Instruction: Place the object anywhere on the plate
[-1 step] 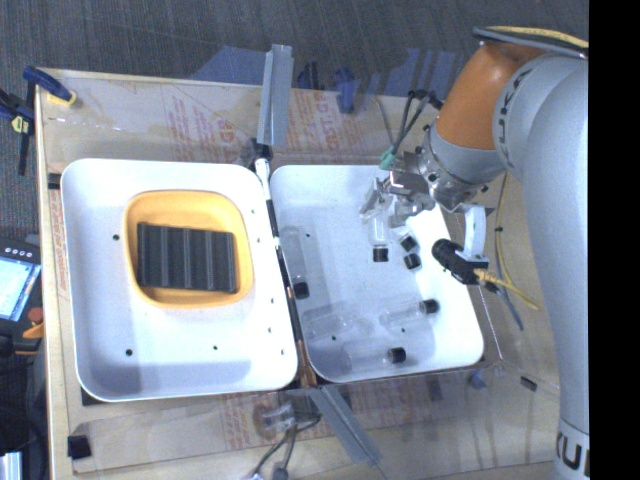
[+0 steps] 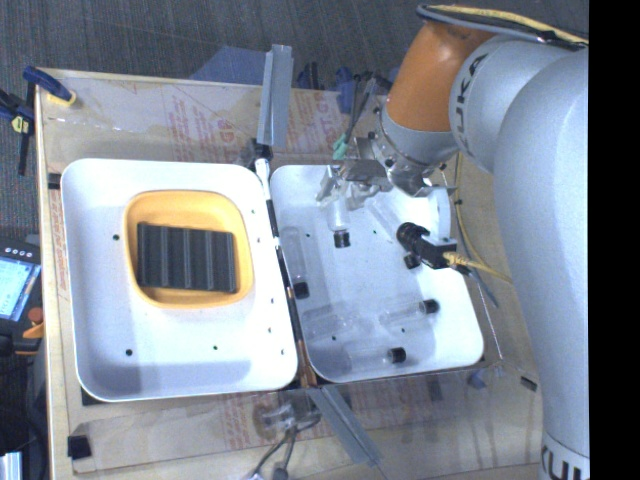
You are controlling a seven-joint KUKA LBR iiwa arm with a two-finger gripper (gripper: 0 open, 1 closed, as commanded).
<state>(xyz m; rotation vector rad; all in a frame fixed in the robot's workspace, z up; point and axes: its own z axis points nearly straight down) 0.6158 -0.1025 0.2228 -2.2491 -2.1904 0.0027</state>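
Note:
A yellow plate (image 2: pixel 187 206) with a dark ribbed middle lies in the left white bin (image 2: pixel 100 353). Several clear vials with black caps lie in the right white bin (image 2: pixel 462 340). One vial (image 2: pixel 341 226) points its black cap toward the bin's middle. It sits just below my gripper (image 2: pixel 348 186), which hovers over the far part of the right bin. Whether that vial is held or resting on the bin floor is unclear. Another vial (image 2: pixel 293 268) lies along the right bin's left wall. Two more vials (image 2: pixel 412 311) (image 2: pixel 385 352) lie near the front.
The grey arm with its orange band (image 2: pixel 435 68) covers the right bin's far right corner. A black connector (image 2: pixel 418 240) with a yellow cable hangs off the wrist. A metal bar (image 2: pixel 274 93) stands behind the bins, and a screen (image 2: pixel 15 286) sits at the left edge.

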